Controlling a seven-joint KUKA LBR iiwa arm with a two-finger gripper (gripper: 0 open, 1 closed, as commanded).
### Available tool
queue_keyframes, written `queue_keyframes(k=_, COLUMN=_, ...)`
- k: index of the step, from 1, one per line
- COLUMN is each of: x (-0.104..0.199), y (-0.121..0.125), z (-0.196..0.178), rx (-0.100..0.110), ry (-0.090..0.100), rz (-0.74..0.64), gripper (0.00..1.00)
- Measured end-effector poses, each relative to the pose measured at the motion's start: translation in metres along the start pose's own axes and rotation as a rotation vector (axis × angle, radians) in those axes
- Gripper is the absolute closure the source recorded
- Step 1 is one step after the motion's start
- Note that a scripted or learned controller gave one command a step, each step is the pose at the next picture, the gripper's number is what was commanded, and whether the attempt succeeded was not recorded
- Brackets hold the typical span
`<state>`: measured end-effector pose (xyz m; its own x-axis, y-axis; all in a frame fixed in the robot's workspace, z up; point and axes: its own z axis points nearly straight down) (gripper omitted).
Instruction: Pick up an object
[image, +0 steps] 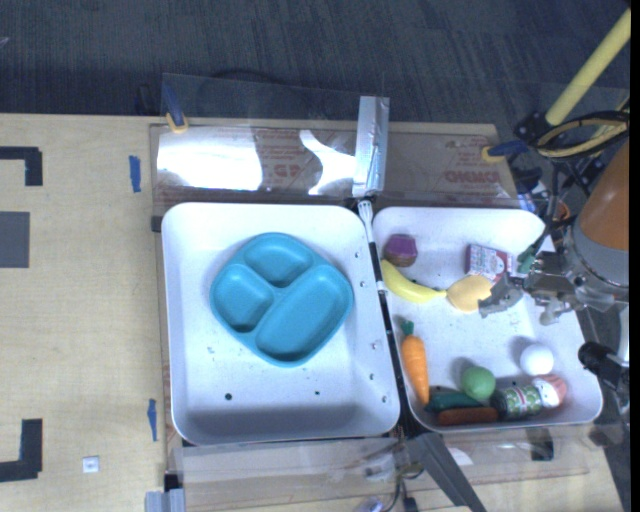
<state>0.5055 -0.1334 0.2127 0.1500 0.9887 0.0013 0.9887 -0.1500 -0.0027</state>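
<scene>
Hand (497, 297) low in the right bin (440, 222) beside the lemon (467, 293).
Its fingers stand apart, gripping nothing; the lemon lies touching the banana (408, 284), the carrot (415, 366) below.

The arm (612, 225) presents an orange band on a rounded section, with a grey housing directly beneath it. Toward the gripper (497, 297) the body narrows into a metallic grey wrist block with angular brackets and dark recesses. The gripper itself is silver-grey metal, slim and pointed at its end. Behind the wrist, dark cables loop alongside a yellow one. A black rounded fitting sits below the wrist block.
</scene>
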Motion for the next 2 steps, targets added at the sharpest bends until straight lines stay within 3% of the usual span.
queue_keyframes(k=1, x=0.023, y=-0.025, z=0.058, rx=0.002, ry=0.0, rz=-0.069, gripper=0.0)
queue_keyframes(k=2, x=0.023, y=-0.023, z=0.047, rx=-0.004, ry=-0.001, rz=-0.067, gripper=1.0)
